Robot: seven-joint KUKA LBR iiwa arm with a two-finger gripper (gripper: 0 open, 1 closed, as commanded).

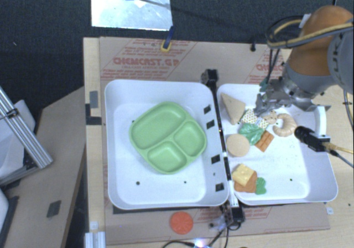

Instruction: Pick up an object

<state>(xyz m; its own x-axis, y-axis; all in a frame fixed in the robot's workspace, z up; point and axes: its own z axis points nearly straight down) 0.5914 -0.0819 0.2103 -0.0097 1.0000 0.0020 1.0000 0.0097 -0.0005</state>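
Over the right bin, near its upper middle, the hand is hanging low above a cluster of toy food — whether it is spread or pressed together I cannot tell, since the wrist is covering it from above. Nothing is visibly caught in it. Directly beneath and just to its lower left, a checkered piece is lying against a green crumpled piece, with an orange waffle-like stick beside them, its long axis running slantwise. A ring-shaped pastry is sitting just to the hand's right (probably the nearest clean target), while a cheese wedge is lying to its left. Farther out, a tan round cookie and a yellow-and-orange block are resting toward the front. Beyond, the left bin is holding a green divided plate.
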